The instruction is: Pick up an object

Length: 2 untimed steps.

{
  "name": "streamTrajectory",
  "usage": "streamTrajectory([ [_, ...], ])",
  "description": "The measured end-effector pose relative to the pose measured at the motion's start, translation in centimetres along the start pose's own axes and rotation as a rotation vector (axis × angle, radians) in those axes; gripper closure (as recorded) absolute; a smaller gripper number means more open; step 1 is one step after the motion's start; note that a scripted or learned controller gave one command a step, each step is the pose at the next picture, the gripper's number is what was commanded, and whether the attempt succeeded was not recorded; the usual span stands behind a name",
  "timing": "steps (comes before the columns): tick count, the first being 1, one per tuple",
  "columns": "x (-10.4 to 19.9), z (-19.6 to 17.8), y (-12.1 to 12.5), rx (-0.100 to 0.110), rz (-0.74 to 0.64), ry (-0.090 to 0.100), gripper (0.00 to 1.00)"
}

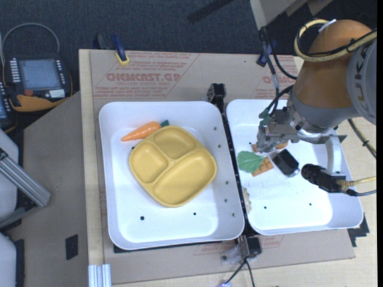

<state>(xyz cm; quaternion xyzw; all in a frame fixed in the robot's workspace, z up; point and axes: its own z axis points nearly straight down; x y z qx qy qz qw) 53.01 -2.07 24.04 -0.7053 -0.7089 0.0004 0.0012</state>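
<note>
The orange band [326, 70] of the arm stands nearest the lens, and the gripper [270, 137] is seen lowered into the right bin [287, 211], at 3 o'clock of the view. Whether anything is gripped cannot be told, so the pick is judged not yet done. Just below it, a green-leafed orange piece [252, 162] and a small black block [285, 162] are lying. In the left bin [114, 178], a glossy yellow three-part plate [172, 166] is set, with a smooth toy carrot [141, 131] touching it at 11 o'clock.
</note>
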Motion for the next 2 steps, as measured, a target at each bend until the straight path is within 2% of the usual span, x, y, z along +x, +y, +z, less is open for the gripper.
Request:
streamTrajectory([
  [2,10.2,0.1,3.9,-0.005,-0.001,0.0,1.0],
])
